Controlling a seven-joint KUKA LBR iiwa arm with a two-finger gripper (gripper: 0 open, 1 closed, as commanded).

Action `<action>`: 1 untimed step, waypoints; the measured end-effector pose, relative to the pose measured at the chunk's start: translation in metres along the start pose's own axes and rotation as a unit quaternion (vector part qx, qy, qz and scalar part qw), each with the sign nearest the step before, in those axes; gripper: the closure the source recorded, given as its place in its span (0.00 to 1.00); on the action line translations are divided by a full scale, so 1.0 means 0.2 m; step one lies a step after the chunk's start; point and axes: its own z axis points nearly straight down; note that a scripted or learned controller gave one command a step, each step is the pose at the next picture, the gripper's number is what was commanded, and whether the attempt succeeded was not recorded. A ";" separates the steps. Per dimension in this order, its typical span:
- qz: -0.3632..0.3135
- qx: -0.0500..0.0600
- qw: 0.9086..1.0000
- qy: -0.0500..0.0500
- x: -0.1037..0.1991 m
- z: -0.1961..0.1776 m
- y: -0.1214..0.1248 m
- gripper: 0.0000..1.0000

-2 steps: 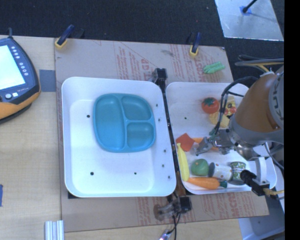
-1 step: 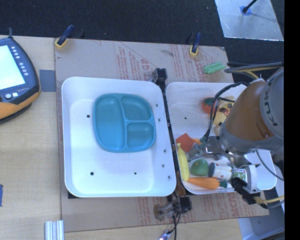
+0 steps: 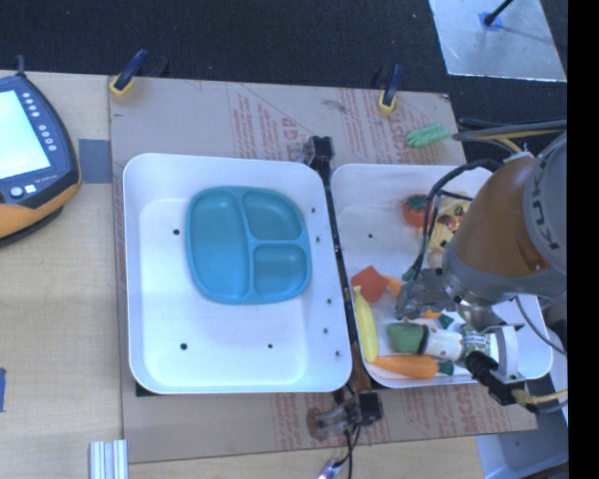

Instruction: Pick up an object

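My gripper [image 3: 416,312] reaches down into the right bin [image 3: 379,193], low among the toy foods near its front. Right under it lie a green piece [image 3: 404,338] and a white piece [image 3: 444,345]. A yellow banana [image 3: 364,327] lies to its left, an orange carrot [image 3: 407,366] along the front wall, and a red-orange block [image 3: 372,284] just behind the banana. A red tomato-like piece [image 3: 416,211] sits farther back. The arm's orange band [image 3: 504,218] hides the bin's right part.
The left bin [image 3: 145,267] holds a blue divided plate [image 3: 248,243]. A tablet in an orange case [image 3: 20,158] lies at the left of the bench. A green item [image 3: 428,135] rests behind the right bin. Clamps [image 3: 128,74] hold the board's far edge.
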 end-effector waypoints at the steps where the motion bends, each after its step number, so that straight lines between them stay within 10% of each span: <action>1: -0.001 0.000 1.000 0.000 0.00 0.00 0.00 0.00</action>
